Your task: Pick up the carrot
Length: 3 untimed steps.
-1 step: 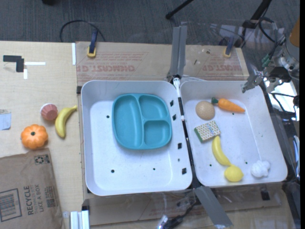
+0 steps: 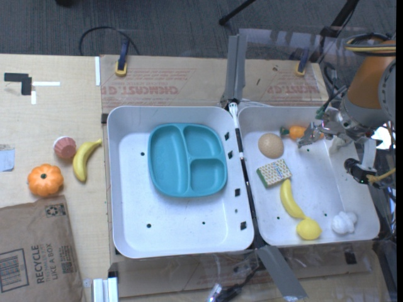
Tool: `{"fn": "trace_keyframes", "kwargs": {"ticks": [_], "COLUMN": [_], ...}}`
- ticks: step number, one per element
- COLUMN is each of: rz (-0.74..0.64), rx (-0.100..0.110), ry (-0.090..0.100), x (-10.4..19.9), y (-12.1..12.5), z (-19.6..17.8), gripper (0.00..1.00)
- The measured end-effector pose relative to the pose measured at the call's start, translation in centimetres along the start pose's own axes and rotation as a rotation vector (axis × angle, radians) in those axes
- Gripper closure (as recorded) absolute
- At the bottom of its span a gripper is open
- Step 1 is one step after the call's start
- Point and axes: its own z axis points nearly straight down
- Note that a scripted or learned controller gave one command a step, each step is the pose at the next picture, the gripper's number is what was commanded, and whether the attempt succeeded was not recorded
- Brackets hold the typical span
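The carrot (image 2: 295, 131) is a small orange piece with a green end. It lies at the back of the right bin (image 2: 327, 187), close to the far wall. My gripper (image 2: 310, 136) hangs low over that bin, right beside the carrot's right end and touching or nearly touching it. The wrist and cables hide where the two meet, so I cannot say whether the carrot is held. The arm reaches in from the right, its orange band above the wrist.
The right bin also holds a beige egg (image 2: 271, 145), a green-edged sponge (image 2: 274, 172), a banana (image 2: 289, 199), a lemon (image 2: 308, 229) and a white lump (image 2: 344, 222). A teal divided plate (image 2: 187, 159) lies in the left bin. A pumpkin (image 2: 45, 180) and a second banana (image 2: 85, 159) rest on the bench.
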Motion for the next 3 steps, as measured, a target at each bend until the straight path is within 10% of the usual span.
{"fn": "trace_keyframes", "kwargs": {"ticks": [1,2,3], "rz": [-0.338,-0.340,-0.476], "rx": [0.001,0.011,0.004], "ry": [0.000,0.001,0.000], "x": [2.8,2.7,7.1], "y": [2.6,2.4,1.6], "z": [0.4,-0.5,0.5], "gripper": [0.00,1.00,1.00]}}
